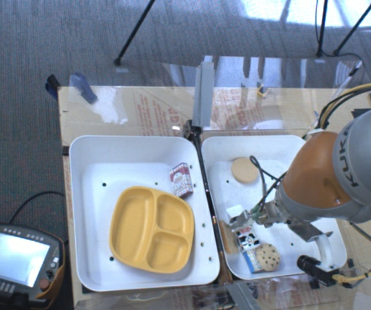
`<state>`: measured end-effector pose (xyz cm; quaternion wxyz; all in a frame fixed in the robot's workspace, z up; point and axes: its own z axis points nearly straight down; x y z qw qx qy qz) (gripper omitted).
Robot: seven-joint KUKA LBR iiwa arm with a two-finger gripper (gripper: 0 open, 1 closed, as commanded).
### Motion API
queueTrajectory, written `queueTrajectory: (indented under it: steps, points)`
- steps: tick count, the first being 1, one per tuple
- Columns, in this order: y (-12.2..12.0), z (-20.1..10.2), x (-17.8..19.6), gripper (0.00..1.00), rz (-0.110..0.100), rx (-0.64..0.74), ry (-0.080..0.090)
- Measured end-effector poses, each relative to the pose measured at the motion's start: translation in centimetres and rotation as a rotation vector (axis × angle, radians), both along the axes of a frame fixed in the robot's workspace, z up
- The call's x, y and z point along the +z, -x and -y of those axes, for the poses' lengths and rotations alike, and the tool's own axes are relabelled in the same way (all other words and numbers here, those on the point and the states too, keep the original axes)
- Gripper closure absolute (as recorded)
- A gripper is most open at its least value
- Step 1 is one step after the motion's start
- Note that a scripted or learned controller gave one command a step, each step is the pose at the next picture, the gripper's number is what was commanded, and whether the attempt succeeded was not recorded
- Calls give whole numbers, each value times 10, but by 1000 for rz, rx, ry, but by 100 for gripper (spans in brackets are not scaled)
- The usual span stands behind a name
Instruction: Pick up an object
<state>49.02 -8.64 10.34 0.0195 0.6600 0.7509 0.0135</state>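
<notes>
My gripper (242,223) is low in the right bin (315,148), near its front left part. Right beside it lies a small white block (234,211), and just in front is a little black-and-white carton (247,240). A chocolate-chip cookie (267,256) on a pale blue card rests at the bin's front edge. Further back lies a round tan disc (243,170). The orange wrist band (318,173) and grey arm cover the bin's right side.
The left bin (88,173) holds a yellow divided plate (152,237) and a small red-and-white box (181,179) by its right wall. A brown stick (225,237) lies along the right bin's left wall. A teach pendant (19,259) sits on the floor at the left.
</notes>
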Motion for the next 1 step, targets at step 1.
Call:
queueTrajectory:
  steps: [1]
  points:
    - [-2, -2, 12, 100, 4, 0, -5]
